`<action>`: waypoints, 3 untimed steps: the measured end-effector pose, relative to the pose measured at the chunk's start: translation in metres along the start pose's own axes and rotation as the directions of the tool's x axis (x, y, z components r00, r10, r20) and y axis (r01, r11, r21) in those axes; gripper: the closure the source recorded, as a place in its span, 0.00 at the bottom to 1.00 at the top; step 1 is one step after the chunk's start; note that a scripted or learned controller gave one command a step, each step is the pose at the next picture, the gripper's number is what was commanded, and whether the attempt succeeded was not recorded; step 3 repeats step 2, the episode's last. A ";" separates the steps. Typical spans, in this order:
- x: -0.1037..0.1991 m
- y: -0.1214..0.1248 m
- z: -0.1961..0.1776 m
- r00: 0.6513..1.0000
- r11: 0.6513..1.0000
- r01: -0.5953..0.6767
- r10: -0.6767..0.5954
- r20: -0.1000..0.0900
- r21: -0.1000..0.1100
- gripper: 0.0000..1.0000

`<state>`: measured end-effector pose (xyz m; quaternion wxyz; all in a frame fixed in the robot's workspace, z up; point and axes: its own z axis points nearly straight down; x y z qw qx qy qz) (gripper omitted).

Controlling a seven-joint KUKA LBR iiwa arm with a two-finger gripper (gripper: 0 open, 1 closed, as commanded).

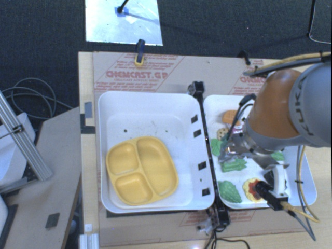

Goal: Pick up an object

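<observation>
Camera view: the arm's hand sits low over green toy food at right-centre, seemingly positioned for a grasp; I cannot tell its state.

- The two bins are white.
- The divided tray is pale yellow.
- The toy leaves are green.
- One small piece is orange.
- The arm is grey with an orange band.
- The board is tan with red lettering.
</observation>
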<state>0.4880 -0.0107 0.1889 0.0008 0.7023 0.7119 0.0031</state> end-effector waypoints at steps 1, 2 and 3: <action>0.006 0.000 -0.031 1.000 1.000 -0.008 0.008 0.003 0.001 1.00; -0.042 0.005 -0.128 1.000 1.000 -0.016 0.016 0.006 -0.007 1.00; -0.042 0.005 -0.128 1.000 1.000 -0.016 0.016 0.006 -0.007 1.00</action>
